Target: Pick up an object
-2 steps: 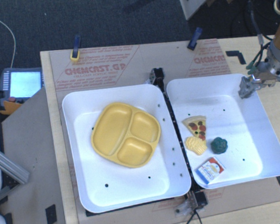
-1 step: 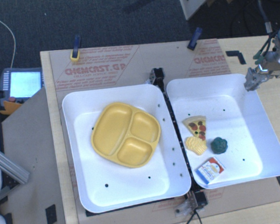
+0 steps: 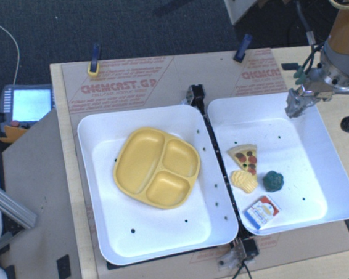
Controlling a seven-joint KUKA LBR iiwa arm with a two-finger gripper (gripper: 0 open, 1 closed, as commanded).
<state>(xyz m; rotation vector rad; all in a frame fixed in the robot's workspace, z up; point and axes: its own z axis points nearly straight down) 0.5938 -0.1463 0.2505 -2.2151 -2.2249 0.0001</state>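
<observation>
The right bin (image 3: 311,146) holds a toy pizza slice (image 3: 244,157), a yellow ridged piece (image 3: 244,180), a dark green round piece (image 3: 273,181) and a small white and red packet (image 3: 261,211). The gripper (image 3: 296,103) hangs over the bin's far right corner, well above and to the right of these items. Nothing shows in its grasp.
A yellow divided plate (image 3: 157,166) lies in the left bin (image 3: 97,175). A black clamp (image 3: 196,94) sits between the bins at the back. Blue clips (image 3: 95,58) (image 3: 242,48) hold the cardboard base. Screens (image 3: 25,103) stand at the far left.
</observation>
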